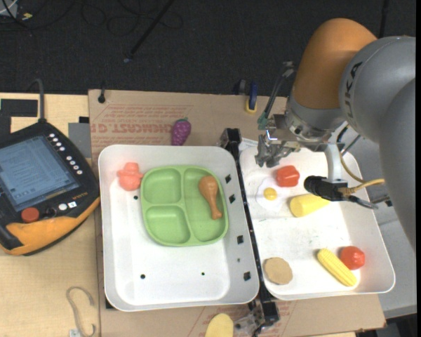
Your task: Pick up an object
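Near edge of your right bin (379,286): brown cookie (278,270), corn cob (335,267) touching a tomato (351,258). Farther in, a yellow wedge (306,204), then a red pepper (288,176). Gripper (269,152) hangs at the bin's far-left corner, just beside the pepper, gripping nothing you can see; finger spread can't be told.

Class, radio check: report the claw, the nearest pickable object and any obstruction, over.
Claw above right bin's far-left corner, holding nothing visible. Red toy closest, just beside it. Small yellow piece and yellow wedge nearby; nothing covering them.
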{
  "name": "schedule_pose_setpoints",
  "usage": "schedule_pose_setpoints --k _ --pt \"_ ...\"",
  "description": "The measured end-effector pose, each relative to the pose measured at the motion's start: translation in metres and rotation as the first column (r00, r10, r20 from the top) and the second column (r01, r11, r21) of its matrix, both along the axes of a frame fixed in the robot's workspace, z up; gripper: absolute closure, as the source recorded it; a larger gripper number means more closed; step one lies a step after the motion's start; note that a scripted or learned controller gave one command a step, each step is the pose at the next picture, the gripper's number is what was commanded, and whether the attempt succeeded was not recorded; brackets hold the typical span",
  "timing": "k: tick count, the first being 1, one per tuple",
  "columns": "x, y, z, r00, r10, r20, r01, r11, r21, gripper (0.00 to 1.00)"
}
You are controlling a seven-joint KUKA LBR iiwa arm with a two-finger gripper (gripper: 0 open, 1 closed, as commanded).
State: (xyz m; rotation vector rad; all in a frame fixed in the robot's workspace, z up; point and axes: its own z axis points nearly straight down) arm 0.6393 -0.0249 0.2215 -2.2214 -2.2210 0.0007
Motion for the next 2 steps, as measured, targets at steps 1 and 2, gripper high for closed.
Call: schedule_pose_setpoints --k 1,2 --pt "-0.0017 -0.0078 -0.0041 1.000 -0.001 -0.002 0.001 1.000 0.000 1.00" --pt "0.0000 -0.0148 0.0016 1.000 -0.001 0.000 0.001 1.000 0.000 1.00"
